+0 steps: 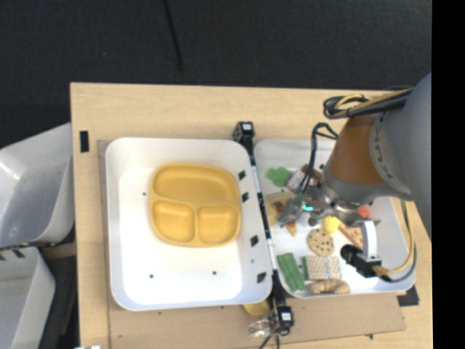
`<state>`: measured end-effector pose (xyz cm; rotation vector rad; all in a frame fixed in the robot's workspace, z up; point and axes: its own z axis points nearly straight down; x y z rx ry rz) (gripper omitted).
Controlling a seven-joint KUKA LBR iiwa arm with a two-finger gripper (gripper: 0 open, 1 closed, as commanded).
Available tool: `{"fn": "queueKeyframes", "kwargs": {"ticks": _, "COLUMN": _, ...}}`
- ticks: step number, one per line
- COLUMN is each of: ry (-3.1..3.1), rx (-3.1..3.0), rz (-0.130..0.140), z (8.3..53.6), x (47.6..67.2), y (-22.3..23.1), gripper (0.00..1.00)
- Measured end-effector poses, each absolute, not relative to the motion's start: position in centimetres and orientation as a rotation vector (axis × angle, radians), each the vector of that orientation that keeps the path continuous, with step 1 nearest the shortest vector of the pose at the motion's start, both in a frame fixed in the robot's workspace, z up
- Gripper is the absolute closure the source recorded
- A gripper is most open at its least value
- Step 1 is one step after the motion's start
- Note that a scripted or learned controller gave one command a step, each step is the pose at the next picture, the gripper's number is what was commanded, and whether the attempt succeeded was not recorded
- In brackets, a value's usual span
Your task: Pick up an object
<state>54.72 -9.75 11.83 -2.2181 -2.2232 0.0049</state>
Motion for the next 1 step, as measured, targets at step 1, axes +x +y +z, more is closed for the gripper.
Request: {"fn": "queueKeyframes", "kwargs": {"ticks": 1, "ry": -2.226, "rx": -2.215, "rz": 0.006, "z": 12.70, "x": 54.74, "y": -9.86, "gripper": 1.00}}
